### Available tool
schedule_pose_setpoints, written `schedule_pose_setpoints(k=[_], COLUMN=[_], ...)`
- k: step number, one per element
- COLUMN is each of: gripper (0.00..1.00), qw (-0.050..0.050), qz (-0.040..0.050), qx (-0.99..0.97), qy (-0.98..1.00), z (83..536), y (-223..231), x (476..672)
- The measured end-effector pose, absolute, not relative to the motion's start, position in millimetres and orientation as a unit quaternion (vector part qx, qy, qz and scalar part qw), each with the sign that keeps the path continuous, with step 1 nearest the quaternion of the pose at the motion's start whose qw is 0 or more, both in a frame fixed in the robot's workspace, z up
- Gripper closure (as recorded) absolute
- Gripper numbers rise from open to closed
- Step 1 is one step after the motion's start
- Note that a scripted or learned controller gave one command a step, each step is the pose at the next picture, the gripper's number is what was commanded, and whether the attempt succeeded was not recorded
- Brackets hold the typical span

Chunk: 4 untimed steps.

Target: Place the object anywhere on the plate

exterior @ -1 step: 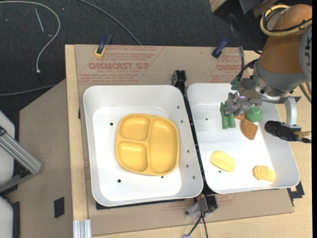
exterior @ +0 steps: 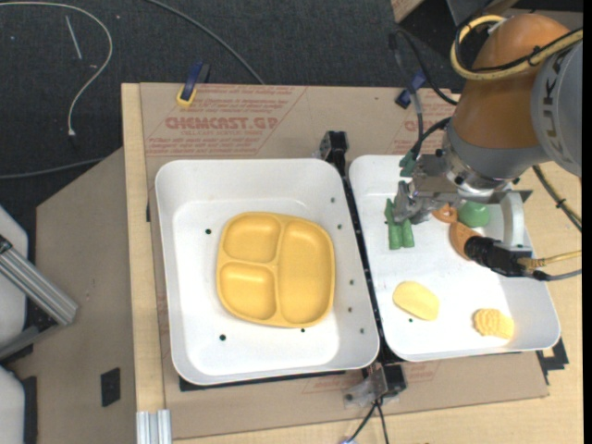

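We see a small green block-like toy piece point(exterior: 400, 237) in the right-hand shallow white bin point(exterior: 462, 340), near that bin's left wall, its long axis running roughly up and down the view. The gripper point(exterior: 404, 213) sits directly over its upper end, and the grey fingers appear to be closed narrowly on the green piece, though the slanted view leaves the contact a little uncertain. The grey arm with its orange band point(exterior: 504, 81) reaches in above. Near it in the same bin lie a smooth yellow oval piece point(exterior: 415, 300), a ridged yellow piece point(exterior: 493, 323) and an orange rounded piece point(exterior: 462, 235). The yellow three-compartment plate point(exterior: 276, 268) rests in the left-hand white bin point(exterior: 185, 248), well apart.
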<state>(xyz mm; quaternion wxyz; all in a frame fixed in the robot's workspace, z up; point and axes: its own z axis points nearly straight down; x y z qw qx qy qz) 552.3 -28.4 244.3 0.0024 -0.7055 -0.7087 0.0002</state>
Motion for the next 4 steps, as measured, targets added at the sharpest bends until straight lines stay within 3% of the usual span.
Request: schedule_pose_setpoints(k=[2, 3, 4], gripper=[1.00, 1.00, 1.00], qw=[0.003, 0.003, 0.002], qz=[0.0000, 0.0014, 0.0016], qx=[-0.704, -0.706, -0.707], qy=[-0.710, -0.708, -0.707], z=[234.5, 226.9, 214.3], y=[80.8, 115.2, 105.3], x=[517.3, 512.0, 505.5])
